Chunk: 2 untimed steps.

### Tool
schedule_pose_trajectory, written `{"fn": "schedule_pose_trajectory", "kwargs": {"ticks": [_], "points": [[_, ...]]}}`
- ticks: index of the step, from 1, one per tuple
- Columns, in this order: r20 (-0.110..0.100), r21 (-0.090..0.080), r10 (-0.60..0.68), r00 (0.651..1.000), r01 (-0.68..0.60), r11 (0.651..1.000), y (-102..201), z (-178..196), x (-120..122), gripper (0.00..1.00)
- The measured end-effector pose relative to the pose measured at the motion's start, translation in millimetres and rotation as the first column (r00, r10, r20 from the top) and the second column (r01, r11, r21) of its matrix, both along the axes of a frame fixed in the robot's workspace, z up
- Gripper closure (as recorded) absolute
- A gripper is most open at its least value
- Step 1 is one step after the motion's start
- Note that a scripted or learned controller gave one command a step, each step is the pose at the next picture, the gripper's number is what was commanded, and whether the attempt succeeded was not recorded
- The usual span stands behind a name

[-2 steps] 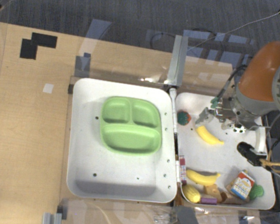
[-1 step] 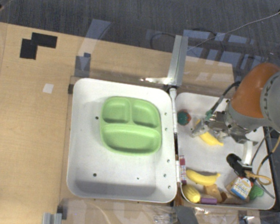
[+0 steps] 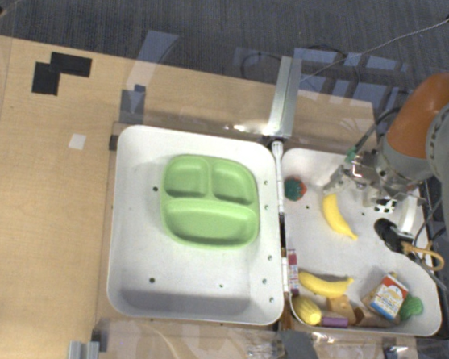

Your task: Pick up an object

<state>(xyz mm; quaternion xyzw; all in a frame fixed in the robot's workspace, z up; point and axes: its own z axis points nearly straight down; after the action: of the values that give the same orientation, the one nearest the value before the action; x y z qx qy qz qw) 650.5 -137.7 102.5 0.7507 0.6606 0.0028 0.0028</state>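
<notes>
The arm reaches in over the right bin [image 3: 435, 318], and its hand [image 3: 365, 174] hangs near the far end of that bin. The hand is a tangle of metal and wires from up here. I cannot tell if it is wide or narrow, and I see nothing held in it.

The closest thing to grab is a banana [image 3: 339, 215]. It lies flat on the floor of the right bin, just in front of the hand and a bit toward the middle wall. A small green and red ball [image 3: 294, 189] sits beside that wall, near the banana. More things are piled at the near end of the right bin: a second banana [image 3: 324, 284], a lemon [image 3: 307, 310] and a little juice box [image 3: 387, 299]. The left bin [image 3: 136, 204] holds a green plate [image 3: 208, 199] with three parts.

I think the arm is at the reaching step, and the pick is not done yet. Next the hand needs to go down over the banana, straddle its thin middle, close on it and lift. The banana is curved and smooth, so it could slip out.
</notes>
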Motion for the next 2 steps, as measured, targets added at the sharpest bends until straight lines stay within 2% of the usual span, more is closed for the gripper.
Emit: {"fn": "schedule_pose_trajectory", "kwargs": {"ticks": [1, 2], "points": [[0.005, -0.003, 0.169, 0.986, -0.169, 0.986, 18.3, -12.7, -32.7, 0.00], [0.013, -0.001, 0.170, 0.985, -0.170, 0.985, 21.1, 0.5, -29.8, 1.00]]}}
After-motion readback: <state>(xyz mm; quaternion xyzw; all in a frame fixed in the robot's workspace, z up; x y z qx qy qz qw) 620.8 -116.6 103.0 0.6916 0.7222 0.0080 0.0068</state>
